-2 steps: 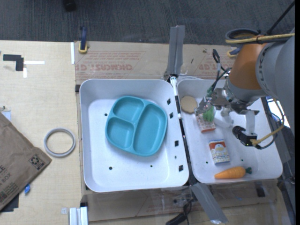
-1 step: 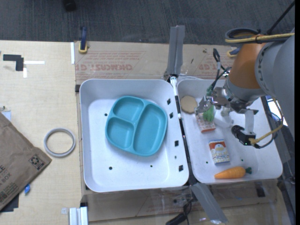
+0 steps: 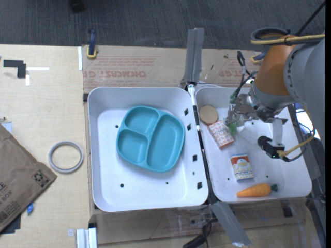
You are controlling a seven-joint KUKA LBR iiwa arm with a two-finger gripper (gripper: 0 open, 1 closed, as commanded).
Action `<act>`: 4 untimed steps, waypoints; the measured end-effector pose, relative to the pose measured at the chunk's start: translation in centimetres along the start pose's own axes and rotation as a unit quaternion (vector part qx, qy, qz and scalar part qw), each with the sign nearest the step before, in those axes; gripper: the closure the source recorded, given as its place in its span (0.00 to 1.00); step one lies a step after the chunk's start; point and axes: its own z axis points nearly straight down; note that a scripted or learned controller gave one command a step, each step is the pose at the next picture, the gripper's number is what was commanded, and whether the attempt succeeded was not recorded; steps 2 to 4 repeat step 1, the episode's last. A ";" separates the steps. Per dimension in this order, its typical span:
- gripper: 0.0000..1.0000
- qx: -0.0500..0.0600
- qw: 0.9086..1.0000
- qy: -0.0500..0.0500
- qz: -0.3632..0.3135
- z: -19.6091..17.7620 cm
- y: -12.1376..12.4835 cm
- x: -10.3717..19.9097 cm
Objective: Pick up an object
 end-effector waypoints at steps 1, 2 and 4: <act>1.00 0.016 1.000 0.002 0.018 -11.4 3.6 2.0; 1.00 0.016 1.000 0.002 0.018 -11.4 3.6 2.0; 1.00 0.016 1.000 0.002 0.018 -11.4 3.6 2.0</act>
